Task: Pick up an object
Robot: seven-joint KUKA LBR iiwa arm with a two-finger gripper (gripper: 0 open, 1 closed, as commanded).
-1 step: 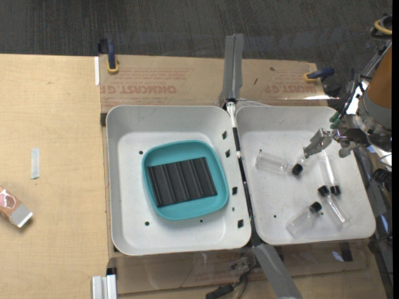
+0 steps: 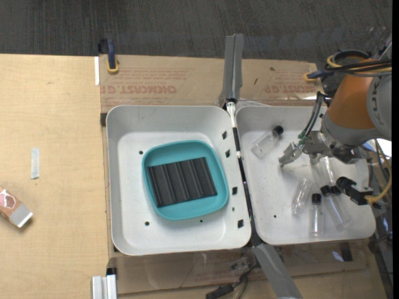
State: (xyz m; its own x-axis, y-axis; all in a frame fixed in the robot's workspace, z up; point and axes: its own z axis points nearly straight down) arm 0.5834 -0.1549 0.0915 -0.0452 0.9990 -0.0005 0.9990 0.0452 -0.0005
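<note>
We see the gripper (image 2: 292, 156) over the right bin (image 2: 269, 226) w/ clear tubes (image 2: 302, 195) nearby, can't tell its grip; teal tray (image 2: 156, 212) in left bin (image 2: 124, 229).

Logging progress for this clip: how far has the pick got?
Nothing looks picked yet. The gripper is low over the right bin, between a clear vial and the vial cluster, nothing visibly held. The teal tray sits in the left bin. Grasp and lift remain.

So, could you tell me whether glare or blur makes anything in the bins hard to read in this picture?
Camera view: even lighting, soft shadows; the teal tray is sharp; the clear tubes nearly vanish against the white right bin; the pincer looks slightly soft.
</note>
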